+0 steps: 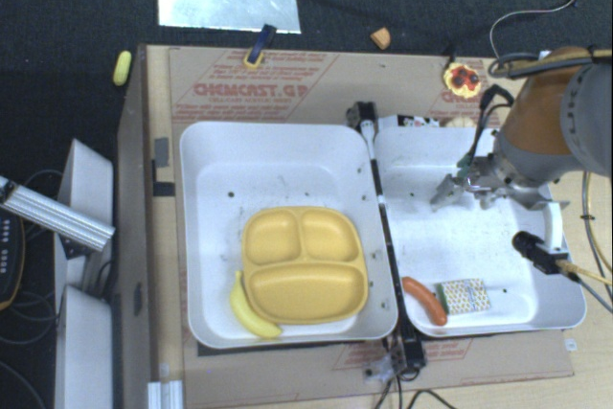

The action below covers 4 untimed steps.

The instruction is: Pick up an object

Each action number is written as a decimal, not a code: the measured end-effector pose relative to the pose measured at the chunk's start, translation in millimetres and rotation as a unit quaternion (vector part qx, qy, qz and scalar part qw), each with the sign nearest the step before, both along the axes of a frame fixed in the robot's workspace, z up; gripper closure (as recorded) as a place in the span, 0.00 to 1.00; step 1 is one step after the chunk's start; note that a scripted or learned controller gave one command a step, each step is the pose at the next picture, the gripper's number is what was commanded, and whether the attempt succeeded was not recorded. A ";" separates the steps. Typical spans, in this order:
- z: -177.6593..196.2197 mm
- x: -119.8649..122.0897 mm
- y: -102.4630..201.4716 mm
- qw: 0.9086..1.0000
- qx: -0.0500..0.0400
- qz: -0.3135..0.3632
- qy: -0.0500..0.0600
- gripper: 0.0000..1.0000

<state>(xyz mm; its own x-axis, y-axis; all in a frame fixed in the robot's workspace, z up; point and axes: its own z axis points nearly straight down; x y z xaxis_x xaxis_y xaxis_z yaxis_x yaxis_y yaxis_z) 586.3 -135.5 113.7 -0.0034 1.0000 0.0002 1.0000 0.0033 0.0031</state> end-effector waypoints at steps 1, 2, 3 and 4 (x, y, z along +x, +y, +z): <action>-29.4 -51.6 -40.3 1.000 -0.001 -0.001 0.001 0.00; -29.2 -99.8 -71.6 1.000 -0.001 -0.002 0.001 0.00; -28.4 -31.4 -12.0 1.000 0.000 0.000 0.000 0.00; 66.2 -54.7 -64.4 1.000 -0.002 -0.001 -0.001 0.00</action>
